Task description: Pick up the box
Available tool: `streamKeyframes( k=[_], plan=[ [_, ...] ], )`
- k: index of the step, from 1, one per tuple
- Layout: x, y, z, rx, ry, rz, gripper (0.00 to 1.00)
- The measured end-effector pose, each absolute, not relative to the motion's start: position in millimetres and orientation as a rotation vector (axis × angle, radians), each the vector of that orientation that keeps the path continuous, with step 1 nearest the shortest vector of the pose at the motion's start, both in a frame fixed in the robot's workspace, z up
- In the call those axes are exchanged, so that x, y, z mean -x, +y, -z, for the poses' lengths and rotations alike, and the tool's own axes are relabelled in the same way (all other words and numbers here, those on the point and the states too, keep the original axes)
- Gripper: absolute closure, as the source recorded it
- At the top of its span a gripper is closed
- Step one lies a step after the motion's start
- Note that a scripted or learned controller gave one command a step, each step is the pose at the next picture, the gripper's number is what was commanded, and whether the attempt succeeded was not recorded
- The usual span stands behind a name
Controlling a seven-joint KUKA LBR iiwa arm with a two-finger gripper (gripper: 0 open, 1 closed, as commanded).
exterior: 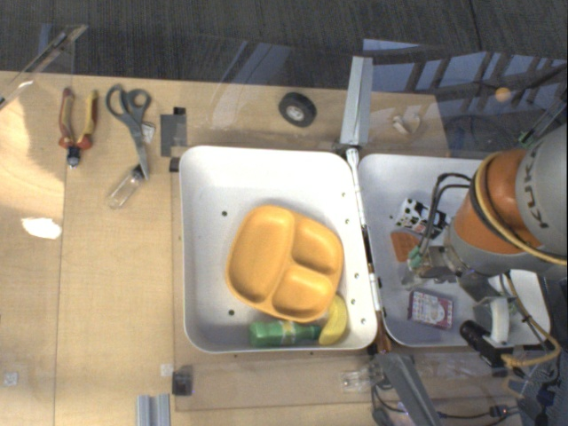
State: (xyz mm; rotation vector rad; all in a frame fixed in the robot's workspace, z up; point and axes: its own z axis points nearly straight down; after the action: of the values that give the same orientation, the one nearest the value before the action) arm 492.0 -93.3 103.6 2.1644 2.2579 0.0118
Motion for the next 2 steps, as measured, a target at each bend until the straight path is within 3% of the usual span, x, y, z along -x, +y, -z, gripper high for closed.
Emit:
streamKeyframes(
  k=[1, 2],
  plan=[
    [-491.9, -93, -104, -2.164, 2.258, -0.012, 0.00],
    [-488.9, -118, -129, -2.101, 2.328, -0.005, 0.00]
  ],
)
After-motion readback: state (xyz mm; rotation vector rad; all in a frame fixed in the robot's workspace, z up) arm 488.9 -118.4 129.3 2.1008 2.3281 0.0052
